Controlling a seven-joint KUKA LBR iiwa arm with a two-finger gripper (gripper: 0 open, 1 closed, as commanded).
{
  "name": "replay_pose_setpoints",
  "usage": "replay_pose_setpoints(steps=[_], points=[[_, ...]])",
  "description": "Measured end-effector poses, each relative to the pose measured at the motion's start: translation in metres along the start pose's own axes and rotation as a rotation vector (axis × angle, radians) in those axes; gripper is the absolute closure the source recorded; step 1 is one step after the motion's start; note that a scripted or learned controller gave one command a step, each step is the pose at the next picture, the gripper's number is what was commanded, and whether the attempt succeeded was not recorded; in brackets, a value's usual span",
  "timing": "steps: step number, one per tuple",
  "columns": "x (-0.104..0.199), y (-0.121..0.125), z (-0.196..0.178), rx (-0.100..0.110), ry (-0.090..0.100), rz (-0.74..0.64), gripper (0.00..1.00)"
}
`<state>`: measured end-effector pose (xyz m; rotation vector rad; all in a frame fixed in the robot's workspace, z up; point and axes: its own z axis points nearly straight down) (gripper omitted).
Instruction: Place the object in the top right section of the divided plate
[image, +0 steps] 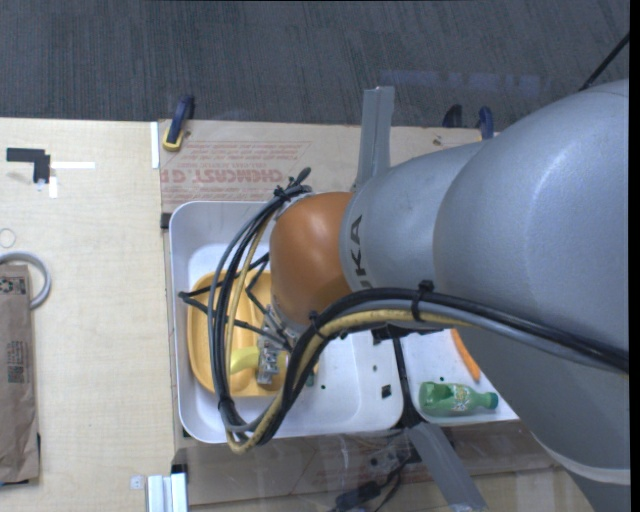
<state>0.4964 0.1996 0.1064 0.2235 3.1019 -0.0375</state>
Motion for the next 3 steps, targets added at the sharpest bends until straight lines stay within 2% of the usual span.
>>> replay_pose_setpoints(steps=[1, 2, 3], points=[[0.003, 0.027, -0.033, -0.026, 0.027, -0.296, 1.00], [0.017, 0.025, -0.036, -0.018, 0.035, 0.110, 1.00], [0.018, 0.032, 0.004, -0.038, 0.011, -0.122, 1.00]])
